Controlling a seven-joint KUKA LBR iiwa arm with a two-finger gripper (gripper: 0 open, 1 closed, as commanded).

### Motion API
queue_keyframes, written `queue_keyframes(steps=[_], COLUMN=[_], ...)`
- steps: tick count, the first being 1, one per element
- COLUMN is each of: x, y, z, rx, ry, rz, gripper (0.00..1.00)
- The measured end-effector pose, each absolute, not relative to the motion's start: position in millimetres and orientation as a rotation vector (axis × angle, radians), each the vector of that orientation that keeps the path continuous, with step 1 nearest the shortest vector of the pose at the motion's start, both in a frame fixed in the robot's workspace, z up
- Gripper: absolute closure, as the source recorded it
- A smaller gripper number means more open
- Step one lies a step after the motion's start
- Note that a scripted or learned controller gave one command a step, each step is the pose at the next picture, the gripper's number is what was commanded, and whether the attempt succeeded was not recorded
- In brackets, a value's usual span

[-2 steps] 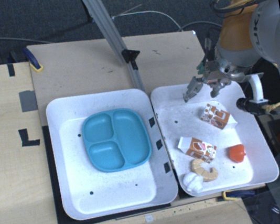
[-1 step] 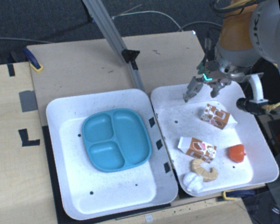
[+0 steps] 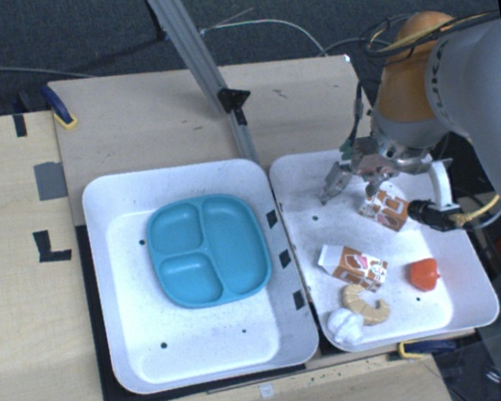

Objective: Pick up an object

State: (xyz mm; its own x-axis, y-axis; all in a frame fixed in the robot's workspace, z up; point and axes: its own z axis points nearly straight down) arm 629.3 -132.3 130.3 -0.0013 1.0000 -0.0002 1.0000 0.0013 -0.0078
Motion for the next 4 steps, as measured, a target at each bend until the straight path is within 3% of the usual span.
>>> queue_keyframes(steps=[1, 2, 4], x=[630.2, 630.0, 622.0], y=[-131.8, -131.0, -129.2], z=[112.6, 120.6, 227.4], rx=[-2.219, -2.216, -2.222], ry=[-2.223, -2.223, -2.227], rz=[0.001, 0.002, -0.005], gripper=[0.00, 1.00, 1.00])
